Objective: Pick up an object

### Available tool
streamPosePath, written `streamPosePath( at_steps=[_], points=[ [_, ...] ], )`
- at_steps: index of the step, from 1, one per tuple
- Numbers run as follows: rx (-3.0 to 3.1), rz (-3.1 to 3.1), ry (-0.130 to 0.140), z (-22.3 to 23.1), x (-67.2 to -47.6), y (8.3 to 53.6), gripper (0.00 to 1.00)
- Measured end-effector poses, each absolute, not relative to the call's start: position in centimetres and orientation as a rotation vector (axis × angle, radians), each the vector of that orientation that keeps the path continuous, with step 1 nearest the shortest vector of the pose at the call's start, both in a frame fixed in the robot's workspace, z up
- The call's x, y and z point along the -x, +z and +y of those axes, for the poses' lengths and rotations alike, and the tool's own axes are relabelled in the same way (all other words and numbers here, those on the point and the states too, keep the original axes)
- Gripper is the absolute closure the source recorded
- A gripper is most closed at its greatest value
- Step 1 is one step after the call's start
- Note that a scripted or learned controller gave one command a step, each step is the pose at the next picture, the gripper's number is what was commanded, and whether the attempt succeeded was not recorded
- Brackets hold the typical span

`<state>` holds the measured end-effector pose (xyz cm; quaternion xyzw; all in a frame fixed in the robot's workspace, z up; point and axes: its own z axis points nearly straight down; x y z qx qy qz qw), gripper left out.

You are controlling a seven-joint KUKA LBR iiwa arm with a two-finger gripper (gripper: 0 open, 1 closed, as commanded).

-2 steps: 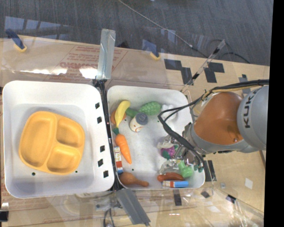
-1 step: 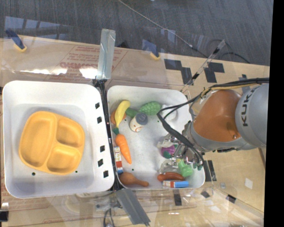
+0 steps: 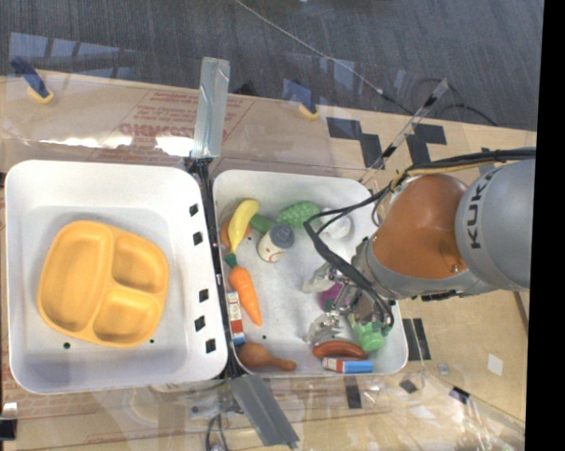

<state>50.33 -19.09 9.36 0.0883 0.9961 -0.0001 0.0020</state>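
1. My claw [image 3: 339,311] hangs low in the right bin [image 3: 303,185], toward its near right corner, above a cluster of small toys. I cannot tell whether it is open or closed, nor whether it has anything.
2. Right at my claw lie a purple piece [image 3: 332,292] and a green toy [image 3: 371,338]; just below them sits a red sausage-shaped toy [image 3: 338,348], and beside that a marker-like tube [image 3: 348,366] against the bin's near wall.
3. Farther left in the same bin lie an orange carrot [image 3: 245,294], a brown drumstick-like toy [image 3: 265,358], a yellow banana [image 3: 240,223], a green vegetable [image 3: 294,214] and a small white round toy with a grey cap [image 3: 274,243].
4. My arm [image 3: 450,232], grey with its orange band, reaches over the bin's right rim.
5. The left bin [image 3: 41,186] holds a yellow divided tray [image 3: 102,282], well apart from my claw.
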Motion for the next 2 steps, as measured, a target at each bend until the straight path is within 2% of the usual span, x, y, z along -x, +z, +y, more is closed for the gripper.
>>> streamPosePath(
  at_steps=[1, 2],
  points=[
    [-0.52, 3.095, 0.0, -16.8, -51.3, 9.3, 0.0],
    [-1.209, 2.894, 0.002, -20.9, -53.3, 9.4, 0.0]
  ],
)
